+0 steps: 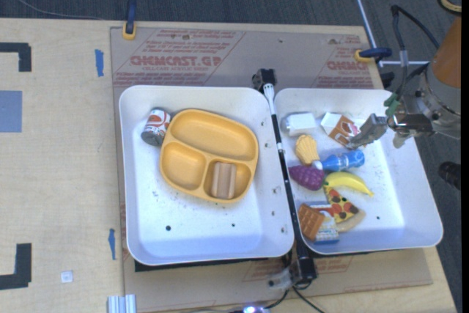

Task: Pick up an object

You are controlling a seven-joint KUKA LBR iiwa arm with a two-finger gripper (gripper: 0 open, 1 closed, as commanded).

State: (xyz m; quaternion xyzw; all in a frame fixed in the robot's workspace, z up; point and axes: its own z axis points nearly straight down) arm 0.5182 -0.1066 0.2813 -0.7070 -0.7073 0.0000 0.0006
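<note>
A divided tray (209, 130) and can (154, 126) lie in the left bin (212, 242).

"CHEMCAST GP" (red print, upside down) on the board (176, 59).

1. Bench: pale wooden bench top (58, 179), marked with black tape corners, a blue rectangle and short blue tape strips on its left part.
2. Lying on it: brown cardboard-like sheet printed with red lettering (220, 59), held at its far edge by an orange-and-blue clamp (130, 20) at the left corner and a yellow-and-blue clamp (370, 53) at the right.
3. On the sheet: two shallow white plastic bins, touching side by side. Left bin (139, 231) is larger in view; right bin (410, 223) is just beside it.
4. A black bracket (264, 77) sits at the far end of the seam between bins.
</note>
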